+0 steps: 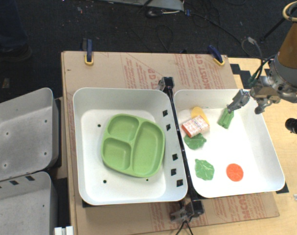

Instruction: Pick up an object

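Camera view | jaws spread wide | one finger (238,102) touching green block (226,119)

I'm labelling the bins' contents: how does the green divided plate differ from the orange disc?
The green divided plate lies in the left bin; the orange disc lies in the right bin. The plate is far larger than the disc. The plate has three compartments and is rounded-rectangular; the disc is plain and round. Both lie flat on a white bin floor, away from the gripper.
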`<act>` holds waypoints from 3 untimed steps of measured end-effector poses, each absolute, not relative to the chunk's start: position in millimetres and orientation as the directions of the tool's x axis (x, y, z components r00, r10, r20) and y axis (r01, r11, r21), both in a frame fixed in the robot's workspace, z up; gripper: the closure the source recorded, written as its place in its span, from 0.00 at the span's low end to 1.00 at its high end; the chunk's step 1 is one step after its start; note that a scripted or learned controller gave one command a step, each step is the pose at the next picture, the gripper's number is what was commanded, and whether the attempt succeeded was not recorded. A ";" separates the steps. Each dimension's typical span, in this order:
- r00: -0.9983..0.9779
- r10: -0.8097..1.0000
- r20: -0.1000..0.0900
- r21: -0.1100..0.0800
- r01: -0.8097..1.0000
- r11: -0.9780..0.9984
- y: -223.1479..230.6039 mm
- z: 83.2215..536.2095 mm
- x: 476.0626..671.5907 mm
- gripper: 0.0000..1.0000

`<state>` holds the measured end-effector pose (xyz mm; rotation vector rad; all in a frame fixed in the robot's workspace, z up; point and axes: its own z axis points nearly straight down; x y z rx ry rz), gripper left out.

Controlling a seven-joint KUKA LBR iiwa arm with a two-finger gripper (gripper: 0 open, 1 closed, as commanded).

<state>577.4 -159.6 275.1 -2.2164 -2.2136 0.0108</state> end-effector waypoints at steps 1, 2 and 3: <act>-0.002 1.000 0.000 0.000 1.000 0.002 -159.1 281.6 579.5 0.00; 0.001 1.000 0.000 -0.004 1.000 -0.001 -167.3 224.4 583.8 0.00; 0.001 1.000 0.001 -0.006 1.000 -0.001 -157.8 164.5 583.1 0.00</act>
